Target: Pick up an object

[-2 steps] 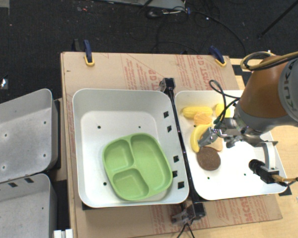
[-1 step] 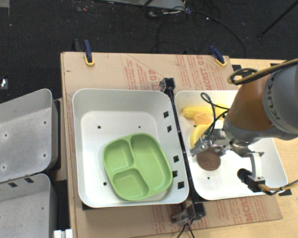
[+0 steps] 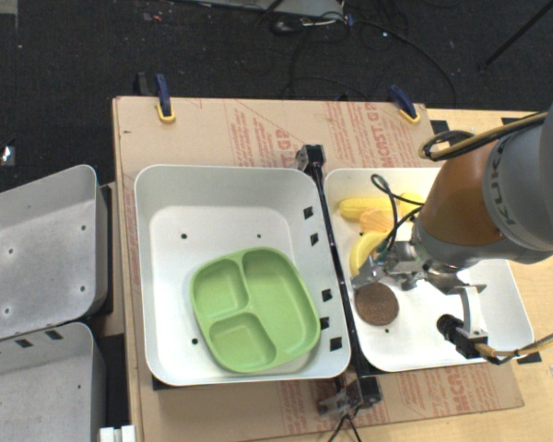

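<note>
The arm (image 3: 484,201) reaches low into the right bin (image 3: 507,339), so the hand (image 3: 392,267) sits near the toys. I cannot tell how wide it is. A brown disc (image 3: 376,305) lies just below it, yellow fruit (image 3: 367,212) above. The green tray (image 3: 253,309) rests in the left bin (image 3: 166,201).

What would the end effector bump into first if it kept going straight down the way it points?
Probably the brown round object, or the yellow banana-shaped toy beside it. The end effector points down into the right bin just above them, though depth is hard to judge from one view.
</note>
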Tool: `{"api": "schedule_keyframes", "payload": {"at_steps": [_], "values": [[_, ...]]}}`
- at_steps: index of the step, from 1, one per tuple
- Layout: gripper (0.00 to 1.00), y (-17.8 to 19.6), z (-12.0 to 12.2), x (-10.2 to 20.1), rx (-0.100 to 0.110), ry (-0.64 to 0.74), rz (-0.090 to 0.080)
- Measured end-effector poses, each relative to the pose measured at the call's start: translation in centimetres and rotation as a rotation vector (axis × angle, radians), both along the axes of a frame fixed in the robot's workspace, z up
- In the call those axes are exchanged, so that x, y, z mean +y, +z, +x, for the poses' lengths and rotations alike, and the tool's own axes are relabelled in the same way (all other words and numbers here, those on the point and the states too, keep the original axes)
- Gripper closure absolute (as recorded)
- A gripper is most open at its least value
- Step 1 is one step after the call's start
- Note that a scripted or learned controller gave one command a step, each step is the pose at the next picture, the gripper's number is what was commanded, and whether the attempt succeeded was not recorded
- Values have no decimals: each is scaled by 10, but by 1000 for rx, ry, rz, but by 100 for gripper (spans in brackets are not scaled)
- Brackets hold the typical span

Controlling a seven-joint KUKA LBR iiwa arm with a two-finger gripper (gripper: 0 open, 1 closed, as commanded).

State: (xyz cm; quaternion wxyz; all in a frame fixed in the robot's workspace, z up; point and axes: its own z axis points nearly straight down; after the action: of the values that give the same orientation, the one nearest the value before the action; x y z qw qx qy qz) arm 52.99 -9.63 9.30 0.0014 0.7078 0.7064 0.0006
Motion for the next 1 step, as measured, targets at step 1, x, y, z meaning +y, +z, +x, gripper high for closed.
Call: {"api": "schedule_keyframes", "payload": {"at_steps": [1], "values": [[100, 9, -1, 1, 3, -1, 1]]}}
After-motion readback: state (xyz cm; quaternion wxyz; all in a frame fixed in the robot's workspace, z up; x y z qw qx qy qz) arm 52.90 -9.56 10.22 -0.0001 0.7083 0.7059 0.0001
